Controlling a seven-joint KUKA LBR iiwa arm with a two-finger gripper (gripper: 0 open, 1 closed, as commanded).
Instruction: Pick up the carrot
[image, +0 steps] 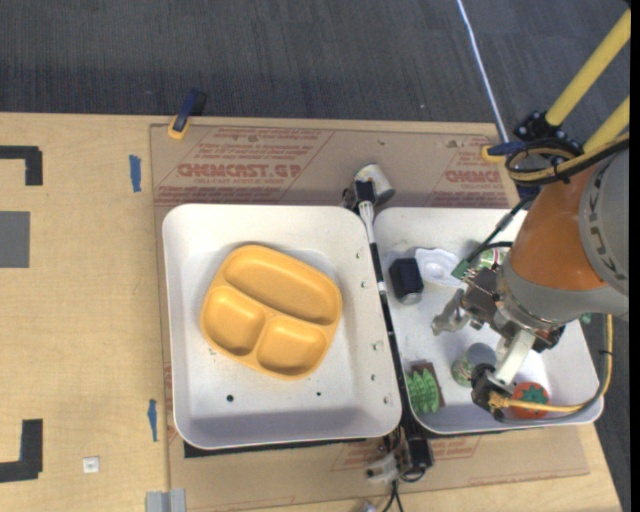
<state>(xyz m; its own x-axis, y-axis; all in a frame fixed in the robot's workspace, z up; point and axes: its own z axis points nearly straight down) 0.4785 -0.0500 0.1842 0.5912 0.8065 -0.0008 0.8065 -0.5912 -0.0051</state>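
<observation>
Carrot (527, 397) by right bin (575, 362) near rim; end effector (462, 312) over bin middle, open or closed: cannot tell.

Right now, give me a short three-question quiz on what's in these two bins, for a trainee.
1. True or false: the small orange carrot lies on the yellow divided plastic plate.
2. Which shallow white bin holds the carrot? A, the left bin; B, the right bin.
3. How many compartments does the plate have?
Key: 1 false; 2 B; 3 three.
</observation>
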